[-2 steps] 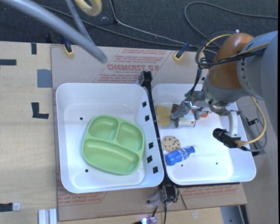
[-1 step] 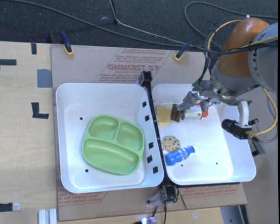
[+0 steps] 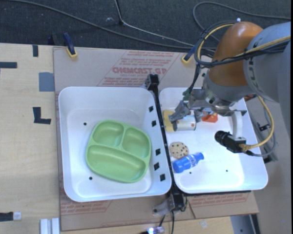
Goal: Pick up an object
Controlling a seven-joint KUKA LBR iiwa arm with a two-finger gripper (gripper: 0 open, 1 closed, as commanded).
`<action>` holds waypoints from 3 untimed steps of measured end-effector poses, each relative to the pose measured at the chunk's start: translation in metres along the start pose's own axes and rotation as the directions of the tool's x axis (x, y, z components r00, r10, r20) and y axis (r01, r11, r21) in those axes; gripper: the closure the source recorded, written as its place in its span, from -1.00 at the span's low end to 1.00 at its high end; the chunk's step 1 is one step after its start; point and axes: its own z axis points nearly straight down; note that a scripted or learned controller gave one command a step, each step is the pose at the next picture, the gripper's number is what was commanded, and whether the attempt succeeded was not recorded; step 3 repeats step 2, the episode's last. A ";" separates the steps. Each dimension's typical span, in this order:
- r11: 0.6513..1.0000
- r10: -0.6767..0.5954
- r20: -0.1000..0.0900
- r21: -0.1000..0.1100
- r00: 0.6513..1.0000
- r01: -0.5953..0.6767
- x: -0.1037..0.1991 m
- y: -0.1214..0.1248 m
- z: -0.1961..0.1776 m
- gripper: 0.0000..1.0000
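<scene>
At the near edge of the bench, two white bins sit side by side on a sheet of brown cardboard (image 3: 136, 67). A black divider (image 3: 158, 130) runs between them.

The left bin (image 3: 71, 145) holds one thing: a green plate (image 3: 118, 151). The plate has three parts, one long part at the near side and two smaller parts behind it. It lies flat in the middle of the bin.

The right bin (image 3: 244, 177) holds more things. Nearest is a small blue bottle (image 3: 187, 162), lying on its side close to the divider. Just behind the bottle, and almost touching it, is a round cookie (image 3: 178, 149) with dark dots. Farther back, by the divider, is a small white and yellow thing (image 3: 182, 124) lying on its side. A little orange thing (image 3: 210, 117) peeks out next to it, under the arm.

The gripper (image 3: 181, 112) hangs low over the back part of the right bin, right above the white and yellow thing. It is too hard to see how its fingers stand, or if they hold anything. The bottle and cookie lie free on the bin floor, apart from the gripper.

Behind the gripper is the big arm (image 3: 254, 57), grey with an orange band. Wires loop around it. Farthest back, past the cardboard, is a dark floor with thin cables (image 3: 117, 9) lying across it.
</scene>
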 end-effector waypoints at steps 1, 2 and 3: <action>1.000 0.002 0.001 0.003 1.000 -0.002 0.051 -0.016 0.011 1.00; 1.000 0.000 0.000 0.001 1.000 0.000 0.098 -0.029 -0.003 1.00; 1.000 0.000 0.000 0.001 1.000 0.000 0.098 -0.029 -0.003 1.00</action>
